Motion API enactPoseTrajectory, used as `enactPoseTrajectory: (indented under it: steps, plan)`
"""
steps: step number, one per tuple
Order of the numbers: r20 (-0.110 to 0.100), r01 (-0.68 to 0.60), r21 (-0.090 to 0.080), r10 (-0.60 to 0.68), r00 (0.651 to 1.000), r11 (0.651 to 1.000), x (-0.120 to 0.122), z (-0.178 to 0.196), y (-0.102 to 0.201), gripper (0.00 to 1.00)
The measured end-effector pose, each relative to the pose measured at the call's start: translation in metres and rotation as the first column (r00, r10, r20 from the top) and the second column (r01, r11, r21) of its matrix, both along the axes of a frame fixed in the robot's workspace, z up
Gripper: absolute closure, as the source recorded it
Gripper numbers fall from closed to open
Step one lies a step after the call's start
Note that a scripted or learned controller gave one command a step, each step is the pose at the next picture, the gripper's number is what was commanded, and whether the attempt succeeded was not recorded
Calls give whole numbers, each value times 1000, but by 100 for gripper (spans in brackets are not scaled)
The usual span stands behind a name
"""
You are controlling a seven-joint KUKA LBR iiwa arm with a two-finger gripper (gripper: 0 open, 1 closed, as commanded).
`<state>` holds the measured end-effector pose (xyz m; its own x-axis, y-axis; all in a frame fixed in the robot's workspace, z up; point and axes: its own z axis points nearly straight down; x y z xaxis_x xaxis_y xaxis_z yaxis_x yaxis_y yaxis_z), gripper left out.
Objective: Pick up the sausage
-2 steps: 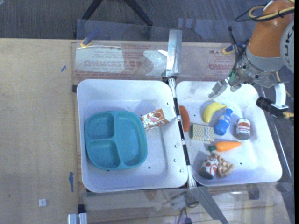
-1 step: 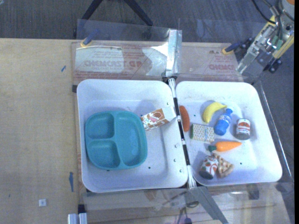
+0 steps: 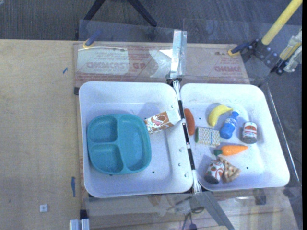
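Left bin (image 3: 96, 92): teal divided plate (image 3: 119, 143), small carton (image 3: 159, 122) tilted toward the divider.

Right bin (image 3: 268, 128): sausage (image 3: 190, 120), red-orange, lies lengthwise hard against the left wall, just beside the divider. Patterned packet (image 3: 208, 136) near it, then banana (image 3: 218, 113), blue bottle (image 3: 229, 125), can (image 3: 249, 132), carrot (image 3: 231, 150), pizza slice (image 3: 229, 170) on the near side.

Hand's state: I cannot tell.

My plan: come straight down over the sausage's middle, fingers straddling its short axis. The wall crowds one side, so I expect a finger may clip the rim; bias slightly right.
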<state>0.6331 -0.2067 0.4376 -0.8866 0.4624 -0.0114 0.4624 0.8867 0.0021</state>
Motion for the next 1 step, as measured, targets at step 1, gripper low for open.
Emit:
enactPoseTrajectory:
  steps: [1]
  plan:
    - [0,0,0,0,1000,1000,0,0,0,0]
